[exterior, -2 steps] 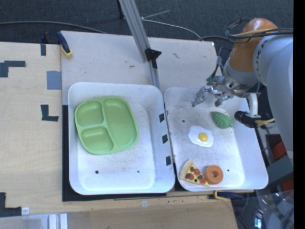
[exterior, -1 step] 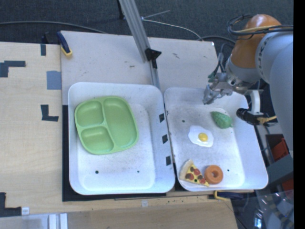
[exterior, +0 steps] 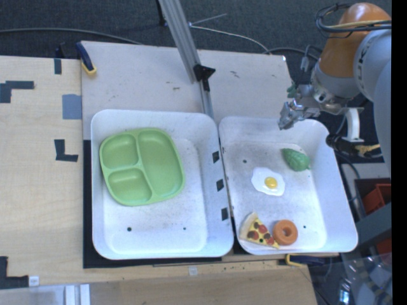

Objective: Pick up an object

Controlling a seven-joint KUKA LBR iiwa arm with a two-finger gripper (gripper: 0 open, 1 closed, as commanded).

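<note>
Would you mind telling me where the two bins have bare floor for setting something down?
Left bin: a strip below and right of the green plate. Right bin: its left side, above the pizza slice and left of the fried egg. It is crowded around the doughnut and green toy.

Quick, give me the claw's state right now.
Claw: cannot be told; it hangs over the right bin's far edge, above the green item, with nothing seen in it.
</note>
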